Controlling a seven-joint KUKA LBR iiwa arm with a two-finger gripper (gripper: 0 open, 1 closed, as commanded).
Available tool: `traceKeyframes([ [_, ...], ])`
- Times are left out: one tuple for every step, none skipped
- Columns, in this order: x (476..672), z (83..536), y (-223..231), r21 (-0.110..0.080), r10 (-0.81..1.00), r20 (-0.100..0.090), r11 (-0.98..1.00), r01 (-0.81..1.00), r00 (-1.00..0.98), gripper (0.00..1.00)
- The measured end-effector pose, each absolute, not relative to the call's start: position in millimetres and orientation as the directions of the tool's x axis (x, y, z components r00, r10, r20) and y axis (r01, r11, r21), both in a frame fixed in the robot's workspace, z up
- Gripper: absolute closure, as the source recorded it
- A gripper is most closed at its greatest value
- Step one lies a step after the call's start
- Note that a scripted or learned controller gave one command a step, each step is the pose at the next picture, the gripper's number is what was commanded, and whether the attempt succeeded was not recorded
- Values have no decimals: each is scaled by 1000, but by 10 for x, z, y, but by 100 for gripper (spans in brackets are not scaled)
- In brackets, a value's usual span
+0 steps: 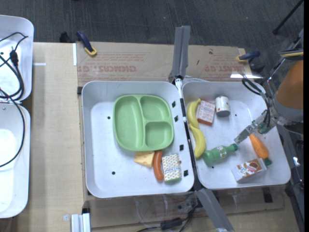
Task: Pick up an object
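My bench (pixel 53 129) is the biggest thing here, pale wood with a brown cardboard sheet (pixel 145 62) lying along its far side. On it sit two shallow white bins, touching along their inner walls. The left bin (pixel 96 144) holds a green divided plate (pixel 143 121) with three compartments, lying flat toward the far side. Just in front of the plate are a yellow cheese wedge (pixel 144 158), an orange-red sausage (pixel 158 165) and a small patterned packet (pixel 171 168), all close together near the bin's front right corner.

The right bin (pixel 241 105) carries the rest. Two bananas (pixel 195 129) lie along its left wall. Beside them, toward the far side, is a red and white carton (pixel 205 112), and next to that a small silver can (pixel 222 106). A green bottle (pixel 219 153) lies on its side near the middle of the floor. A carrot (pixel 259 147) lies to its right, and a little milk carton (pixel 248 170) rests tilted at the front right.

My arm comes in over the right edge of this bin, and my gripper (pixel 251 131) hangs low just above the carrot's far end, with the bottle's cap near it. Whether my fingers are apart or together I cannot tell, and I see nothing held between them.
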State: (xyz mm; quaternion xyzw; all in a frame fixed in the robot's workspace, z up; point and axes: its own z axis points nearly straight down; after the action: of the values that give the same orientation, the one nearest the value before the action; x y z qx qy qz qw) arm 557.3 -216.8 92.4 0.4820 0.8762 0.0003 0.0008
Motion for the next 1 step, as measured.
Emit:
traceKeyframes([
  [5891, 923, -1963, 2, 897, -2, 443, 897, -443, 0],
])
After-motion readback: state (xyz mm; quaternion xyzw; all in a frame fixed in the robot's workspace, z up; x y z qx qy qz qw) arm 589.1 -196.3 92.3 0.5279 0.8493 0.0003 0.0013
